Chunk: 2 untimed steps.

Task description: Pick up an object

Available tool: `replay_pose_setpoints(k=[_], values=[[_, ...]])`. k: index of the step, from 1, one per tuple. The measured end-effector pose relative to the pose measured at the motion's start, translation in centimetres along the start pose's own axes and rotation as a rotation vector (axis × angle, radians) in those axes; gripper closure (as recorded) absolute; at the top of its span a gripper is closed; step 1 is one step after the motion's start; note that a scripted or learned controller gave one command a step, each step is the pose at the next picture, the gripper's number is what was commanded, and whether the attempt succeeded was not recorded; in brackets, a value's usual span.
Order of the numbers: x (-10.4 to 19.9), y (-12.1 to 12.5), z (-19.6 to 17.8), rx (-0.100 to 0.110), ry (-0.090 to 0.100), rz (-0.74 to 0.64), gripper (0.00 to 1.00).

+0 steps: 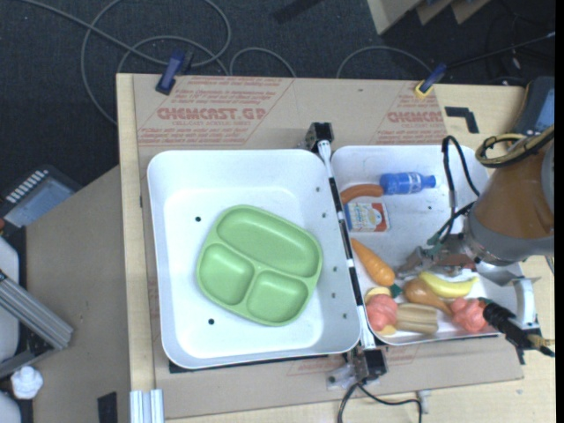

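The right bin (414,159) holds a pile of toy food. A blue bottle (406,182) lies at its back, with a red sausage (361,192) and a small white and orange packet (368,217) to the left. An orange carrot (370,263) lies along the left wall. At the front sit a yellow banana (448,284), a pink peach (381,311), a tan bread roll (416,319) and a red piece (470,315). My gripper (432,257) is low in this bin, just above the banana and right of the carrot.
The left bin (176,183) holds a green divided plate (257,264). A black clamp (319,135) stands between the bins at the back. The grey arm (515,214) and its cables (454,183) cover the right bin's right side. Cardboard (220,108) lies under both bins.
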State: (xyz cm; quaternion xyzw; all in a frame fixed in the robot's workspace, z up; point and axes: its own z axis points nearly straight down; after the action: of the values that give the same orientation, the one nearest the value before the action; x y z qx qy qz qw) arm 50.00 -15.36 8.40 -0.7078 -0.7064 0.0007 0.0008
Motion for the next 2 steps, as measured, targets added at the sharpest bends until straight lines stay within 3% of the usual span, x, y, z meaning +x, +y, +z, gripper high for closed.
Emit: replay_pose_setpoints(k=[1,2], values=[[5.7,8.4,-0.1,-0.003,0.001,-0.003,0.00],[5.4,15.5,0.4,0.028,0.003,0.004,0.00]])
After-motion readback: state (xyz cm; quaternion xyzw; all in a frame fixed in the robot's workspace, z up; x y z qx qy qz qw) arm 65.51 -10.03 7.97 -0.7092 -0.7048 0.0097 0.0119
